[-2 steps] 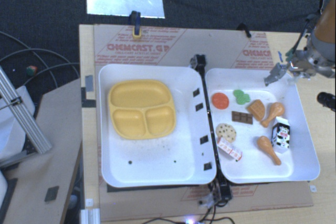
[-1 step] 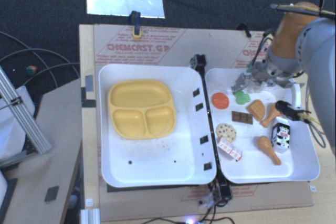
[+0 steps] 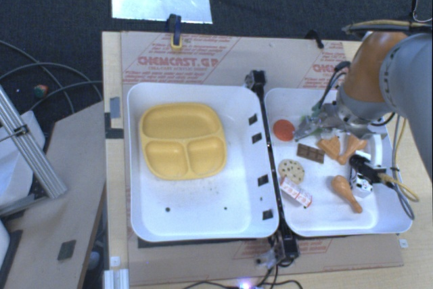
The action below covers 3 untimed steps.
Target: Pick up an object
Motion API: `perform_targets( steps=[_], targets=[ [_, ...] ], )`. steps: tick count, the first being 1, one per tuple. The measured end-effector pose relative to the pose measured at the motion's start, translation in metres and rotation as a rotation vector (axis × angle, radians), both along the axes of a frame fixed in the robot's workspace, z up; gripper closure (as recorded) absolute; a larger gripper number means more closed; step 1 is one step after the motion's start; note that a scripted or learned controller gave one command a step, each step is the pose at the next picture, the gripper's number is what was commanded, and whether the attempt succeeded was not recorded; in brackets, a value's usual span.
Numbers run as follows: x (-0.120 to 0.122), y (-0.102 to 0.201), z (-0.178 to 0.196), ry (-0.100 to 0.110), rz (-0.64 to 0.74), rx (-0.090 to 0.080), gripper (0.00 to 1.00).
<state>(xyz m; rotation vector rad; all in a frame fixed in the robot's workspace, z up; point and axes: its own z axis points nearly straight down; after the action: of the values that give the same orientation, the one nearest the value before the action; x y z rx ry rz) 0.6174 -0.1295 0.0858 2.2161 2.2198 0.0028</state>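
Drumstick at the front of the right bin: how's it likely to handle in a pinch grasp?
The drumstick looks like moulded toy food, so probably rigid and light. Its bulbous end tapering to a thin handle may let it pivot or slip between fingers. Lying flat and rounded, it could roll or spin if nudged toward the bin wall.

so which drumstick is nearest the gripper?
The upper drumstick, lying just right of the gripper beside the orange piece. The other drumstick lies lower, toward the right bin's front.

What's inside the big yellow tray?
The yellow tray in the left bin has three compartments with nothing visible in them. All the toy food lies in the right bin. What's underneath the tray is hidden.
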Motion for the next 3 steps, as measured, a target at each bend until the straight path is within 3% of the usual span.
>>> perform_targets(
  steps=[1,2,3],
  targets=[
    [0.055,0.039,0.009,-0.004,0.008,0.002,0.00],
    [-0.016,0.027,-0.001,0.007,-0.003,0.003,0.00],
    [0.043,-0.026,0.000,-0.004,-0.002,-0.002,0.00]
  ],
)
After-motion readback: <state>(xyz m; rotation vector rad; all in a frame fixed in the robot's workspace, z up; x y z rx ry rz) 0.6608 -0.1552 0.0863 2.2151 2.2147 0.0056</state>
